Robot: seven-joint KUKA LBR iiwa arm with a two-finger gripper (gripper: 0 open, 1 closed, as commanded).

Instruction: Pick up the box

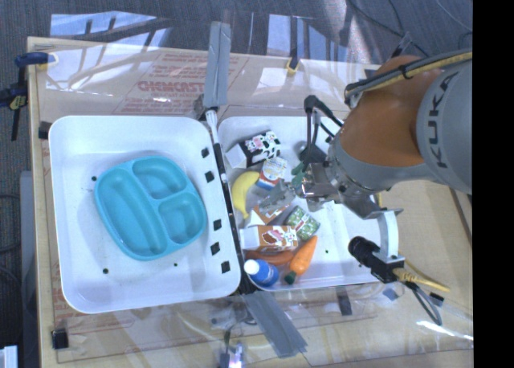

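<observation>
**Q:** How do the jaws stand?

**A:** The gripper (283, 191) is down in the right bin (365, 271), among the pile of things. Its metal parts blend with that pile, so whether the jaws are open, closed or gripping anything cannot be told.

**Q:** Where is the box?

**A:** The box (301, 222), small, with a green and white print, lies just below and to the right of the gripper, tilted, near the middle of the right bin. It rests against a red and white packet (277, 237).

**Q:** What surrounds it?

**A:** A carrot (303, 255) lies below the box. A banana (243, 191) lies left of the gripper, against the bin's left wall. A black and white cow-patterned carton (263, 147) sits above. A blue-capped bottle (261, 273) lies in the bin's lower left corner.

**Q:** And further out?

**A:** The grey arm (401, 129), with its orange band, reaches in from the right over the right bin. The left bin (80, 274) holds a blue divided plate (150, 206), well apart from the gripper.
</observation>
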